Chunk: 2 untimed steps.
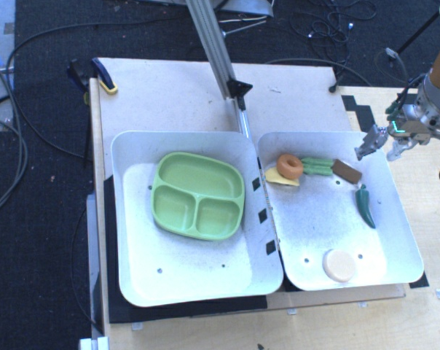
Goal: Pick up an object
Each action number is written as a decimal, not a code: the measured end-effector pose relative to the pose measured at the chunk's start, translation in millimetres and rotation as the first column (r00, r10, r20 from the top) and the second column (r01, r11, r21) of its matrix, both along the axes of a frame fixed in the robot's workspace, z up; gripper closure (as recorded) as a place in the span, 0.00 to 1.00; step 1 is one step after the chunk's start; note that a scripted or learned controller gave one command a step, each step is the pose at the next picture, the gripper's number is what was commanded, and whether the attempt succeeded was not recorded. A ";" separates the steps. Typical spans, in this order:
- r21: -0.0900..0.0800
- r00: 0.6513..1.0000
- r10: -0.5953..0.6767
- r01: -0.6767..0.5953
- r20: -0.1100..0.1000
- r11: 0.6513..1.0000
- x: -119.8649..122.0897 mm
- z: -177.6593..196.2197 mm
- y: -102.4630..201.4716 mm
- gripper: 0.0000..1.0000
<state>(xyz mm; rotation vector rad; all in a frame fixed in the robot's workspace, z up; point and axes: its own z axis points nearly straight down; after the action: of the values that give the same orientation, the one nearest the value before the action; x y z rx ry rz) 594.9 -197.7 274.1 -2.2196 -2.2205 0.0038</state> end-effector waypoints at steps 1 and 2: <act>-0.001 1.000 0.001 -0.001 0.003 1.000 0.8 1.7 0.0 0.00; 0.000 1.000 0.001 -0.001 0.000 1.000 1.3 -42.5 5.8 0.00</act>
<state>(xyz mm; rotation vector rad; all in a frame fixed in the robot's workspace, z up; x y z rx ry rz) 596.2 -191.9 231.6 -2.2189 -2.2210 0.0034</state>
